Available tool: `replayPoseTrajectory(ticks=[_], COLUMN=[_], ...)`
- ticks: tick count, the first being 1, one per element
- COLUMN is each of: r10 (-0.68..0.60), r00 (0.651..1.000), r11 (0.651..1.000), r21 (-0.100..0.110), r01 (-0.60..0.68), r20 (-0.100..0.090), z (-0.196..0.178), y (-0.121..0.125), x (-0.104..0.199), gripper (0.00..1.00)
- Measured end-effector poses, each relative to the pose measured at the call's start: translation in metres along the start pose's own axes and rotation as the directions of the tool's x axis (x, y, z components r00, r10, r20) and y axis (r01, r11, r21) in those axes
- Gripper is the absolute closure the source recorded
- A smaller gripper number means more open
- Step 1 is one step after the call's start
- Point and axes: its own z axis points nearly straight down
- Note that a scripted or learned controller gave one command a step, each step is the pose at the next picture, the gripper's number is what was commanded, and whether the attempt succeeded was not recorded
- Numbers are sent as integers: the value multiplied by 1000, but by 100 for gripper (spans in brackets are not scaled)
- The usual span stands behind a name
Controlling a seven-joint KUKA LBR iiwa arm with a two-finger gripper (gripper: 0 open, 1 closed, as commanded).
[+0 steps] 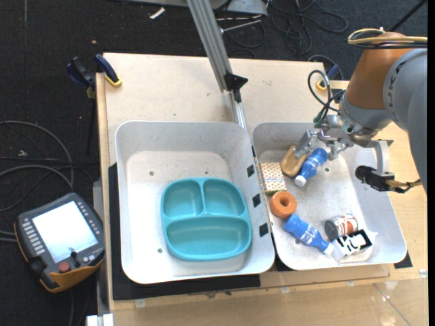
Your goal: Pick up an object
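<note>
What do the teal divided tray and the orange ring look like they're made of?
The teal tray looks like moulded plastic: one even colour, rounded compartment walls, a soft sheen. The orange ring looks matte and thick-walled, probably foam or rubber, though the view leaves that open.

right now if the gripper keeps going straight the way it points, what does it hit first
Probably the blue bottle, just beyond the gripper, lying beside a tan object; depth is unclear from this slanted view.
</note>
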Motion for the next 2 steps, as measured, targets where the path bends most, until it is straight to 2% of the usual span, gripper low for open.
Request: replayPoseTrajectory(ticks=[1, 2], r10=[1, -1], r00=[1000, 1000], r11=[1000, 1000], r21=[-10, -19], r01=[-1, 1], r20=[2, 5], z=[34, 19], y=[2, 5], x=[-1, -1], gripper=[0, 100])
